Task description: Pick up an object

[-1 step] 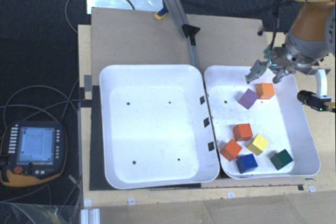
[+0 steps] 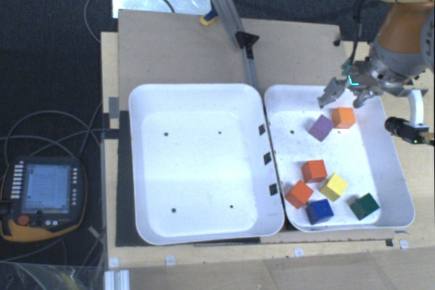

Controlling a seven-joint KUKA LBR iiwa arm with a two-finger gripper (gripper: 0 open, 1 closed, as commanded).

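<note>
**Claw open above orange cube, nothing gripped**

Far left, off the desk [image 2: 204, 268], we see a teach pendant [image 2: 42, 197] with its cables on the dark floor. Next comes the left bin [image 2: 146, 102], its white floor bare apart from a few small dark dots. A grey pole [image 2: 224, 0] slants down from the top toward the seam between the bins.

The right bin [image 2: 401, 204] holds all the cubes. At its near end we count a red-orange cube [image 2: 298, 194], an orange-red cube [image 2: 314, 170] just above it, a blue cube [image 2: 319, 211], a yellow cube [image 2: 334, 186] and a green cube [image 2: 365, 205], clustered close together. Further back, well apart from that group, lie a purple cube [image 2: 320, 127] and an orange cube [image 2: 343, 117], just beside each other.

The claw [image 2: 346, 96] hangs over the bin's far end, fingers spread wide, holding nothing. The orange cube sits just below it in the view, roughly between the fingertips' line; the purple one is just left of that. We can't tell the height gap. The arm [image 2: 408, 17] enters from the right.
</note>
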